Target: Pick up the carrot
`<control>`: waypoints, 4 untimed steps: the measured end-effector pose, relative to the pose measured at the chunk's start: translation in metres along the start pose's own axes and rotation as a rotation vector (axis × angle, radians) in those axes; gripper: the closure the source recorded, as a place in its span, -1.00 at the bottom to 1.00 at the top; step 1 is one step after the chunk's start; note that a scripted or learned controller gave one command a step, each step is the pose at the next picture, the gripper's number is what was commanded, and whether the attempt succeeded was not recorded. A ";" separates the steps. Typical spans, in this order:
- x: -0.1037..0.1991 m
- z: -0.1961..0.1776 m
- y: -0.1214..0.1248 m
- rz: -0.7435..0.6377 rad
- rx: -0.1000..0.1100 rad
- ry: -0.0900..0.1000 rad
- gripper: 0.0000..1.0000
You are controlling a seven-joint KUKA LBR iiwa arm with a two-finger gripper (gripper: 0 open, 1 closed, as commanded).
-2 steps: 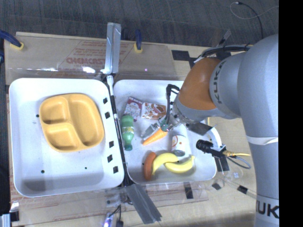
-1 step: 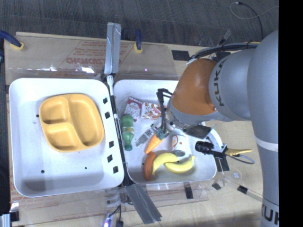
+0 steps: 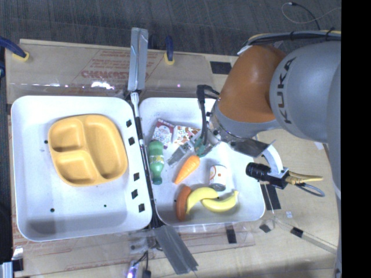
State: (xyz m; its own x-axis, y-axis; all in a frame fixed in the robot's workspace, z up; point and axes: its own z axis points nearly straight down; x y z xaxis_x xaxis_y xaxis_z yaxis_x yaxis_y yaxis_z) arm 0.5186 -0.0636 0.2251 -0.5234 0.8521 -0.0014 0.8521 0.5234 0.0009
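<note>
Camera view puts my arm over the right bin, with the left bin beside it holding a yellow divided plate. Taking the carrot as landmark: the banana lies just below it, the green bottle to its left, the snack packets above. My gripper sits just above the carrot's thick end; I cannot tell its state. I judge the carrot light, stiff, smooth and tapered, so likely to slip; I would grasp across the thick middle.
</note>
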 end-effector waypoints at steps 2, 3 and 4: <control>-0.048 0.062 -0.021 -0.058 0.004 0.004 -1.00; -0.001 -0.009 -0.049 0.042 0.000 0.000 -1.00; -0.002 -0.019 -0.049 0.037 0.000 -0.001 1.00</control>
State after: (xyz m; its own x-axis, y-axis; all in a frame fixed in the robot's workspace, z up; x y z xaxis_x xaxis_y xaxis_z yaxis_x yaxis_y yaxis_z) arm 0.4783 -0.0907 0.2444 -0.4913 0.8710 -0.0026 0.8710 0.4913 0.0010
